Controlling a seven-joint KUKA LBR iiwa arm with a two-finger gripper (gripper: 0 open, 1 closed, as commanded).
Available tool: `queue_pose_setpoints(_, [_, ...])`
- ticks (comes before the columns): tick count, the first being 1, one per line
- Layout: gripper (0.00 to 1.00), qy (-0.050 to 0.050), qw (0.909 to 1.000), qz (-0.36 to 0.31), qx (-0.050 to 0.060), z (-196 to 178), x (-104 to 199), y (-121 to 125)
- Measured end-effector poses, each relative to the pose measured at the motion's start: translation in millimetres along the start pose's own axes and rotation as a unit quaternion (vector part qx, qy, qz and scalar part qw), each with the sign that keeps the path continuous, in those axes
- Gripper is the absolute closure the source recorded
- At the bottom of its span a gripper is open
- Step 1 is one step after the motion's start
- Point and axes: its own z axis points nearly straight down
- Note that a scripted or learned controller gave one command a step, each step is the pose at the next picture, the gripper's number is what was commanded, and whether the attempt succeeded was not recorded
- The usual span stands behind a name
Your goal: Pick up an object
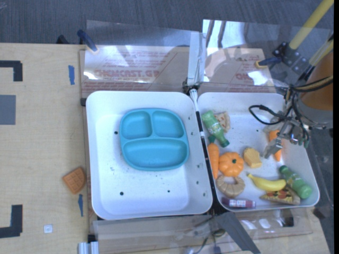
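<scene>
Orange piece under the gripper (275, 146) in the right bin (310, 165) — looks like the approach/grasp step, nothing lifted yet.

Small orange object (274, 137) sits toward the right side of the right bin, partly hidden by the metal fingers, so shape is unclear; reads as a small toy food piece, bright, matte. Gripper is down at it, touching or just above, can't tell which, and I cannot tell whether the fingers are apart or closed on it. Judgement: next move needs a confirmed close around the piece, then a straight lift clear of the bin wall. Neighbours close by: yellow chunk (252, 157) just left, banana (268, 183) nearer, green bottle (295, 181) near right; a sloppy close could nudge them. Left bin (100, 142) carries the blue divided plate (154, 139), well apart.
</scene>
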Motion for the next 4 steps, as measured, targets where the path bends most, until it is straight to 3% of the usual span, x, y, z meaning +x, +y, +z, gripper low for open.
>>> queue_pose_setpoints(1, [1.00, -0.008, 1.0000, -0.001, 0.000, -14.9, -4.3, 1.0])
queue_pose_setpoints(2, [1.00, -0.002, 0.9888, -0.149, -0.001, -2.4, 40.4, 68.6])
queue_pose_setpoints(3, [1.00, -0.002, 0.9120, -0.410, 0.001, -54.3, -11.5, 3.1])
queue_pose_setpoints(4, [1.00, -0.001, 0.8540, -0.520, 0.000, -2.1, 60.6, 19.0])
